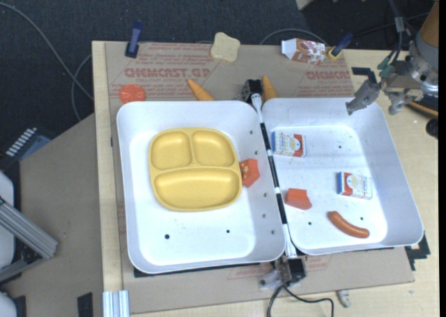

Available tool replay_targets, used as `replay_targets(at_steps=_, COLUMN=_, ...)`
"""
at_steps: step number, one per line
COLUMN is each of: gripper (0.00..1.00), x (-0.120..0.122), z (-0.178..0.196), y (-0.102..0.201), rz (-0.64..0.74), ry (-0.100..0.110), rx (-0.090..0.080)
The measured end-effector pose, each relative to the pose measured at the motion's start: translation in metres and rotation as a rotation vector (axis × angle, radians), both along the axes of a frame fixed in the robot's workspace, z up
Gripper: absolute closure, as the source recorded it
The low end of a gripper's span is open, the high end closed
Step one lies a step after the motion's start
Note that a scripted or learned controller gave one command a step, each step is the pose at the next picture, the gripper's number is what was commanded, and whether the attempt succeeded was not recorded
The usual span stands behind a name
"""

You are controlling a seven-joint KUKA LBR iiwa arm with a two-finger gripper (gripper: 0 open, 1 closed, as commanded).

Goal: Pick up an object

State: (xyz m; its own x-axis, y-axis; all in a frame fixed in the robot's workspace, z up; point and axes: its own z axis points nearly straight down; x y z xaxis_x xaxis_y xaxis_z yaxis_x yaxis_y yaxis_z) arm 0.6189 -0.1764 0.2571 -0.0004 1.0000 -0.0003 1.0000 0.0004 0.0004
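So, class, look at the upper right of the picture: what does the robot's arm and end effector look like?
The end effector is grey metal, with thin, angular fingers that taper toward the tips. Behind it sits a rounded silver-grey wrist section. An orange band shows at the frame's edge, and thin dark cables run down to it from above.

My gripper (380, 93) hangs open over the right bin's (390, 127) far right corner; inside I see two cartons (288, 144), a sausage (348, 225), a red block (298, 198).
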Motion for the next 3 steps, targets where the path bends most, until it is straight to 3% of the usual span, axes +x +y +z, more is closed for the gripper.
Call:
replay_targets(at_steps=1, gripper=0.0, x=-0.052, z=-0.171, y=0.009, rz=-0.001, ry=0.002, rx=0.001)
replay_targets(at_steps=2, gripper=0.0, x=-0.097, z=-0.173, y=-0.008, rz=-0.001, ry=0.002, rx=0.001)
replay_targets(at_steps=3, gripper=0.0, x=-0.052, z=-0.173, y=0.05, rz=0.002, ry=-0.002, rx=0.001)
